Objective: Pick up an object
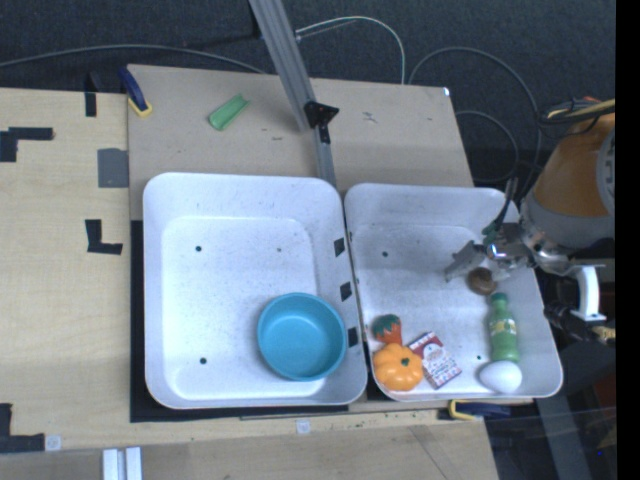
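Camera view: two white bins side by side on bench. Left bin holds blue bowl at its 5 o'clock corner. Right bin holds small brown object near its 3 o'clock wall, green bottle just below it, white egg-like item at 5 o'clock, orange pumpkin toy and red-white packet at 6 o'clock. Gripper hovers just above brown object, at its 11 o'clock; finger state cannot be told, nothing seen between them. Green block on bench at 11 o'clock.
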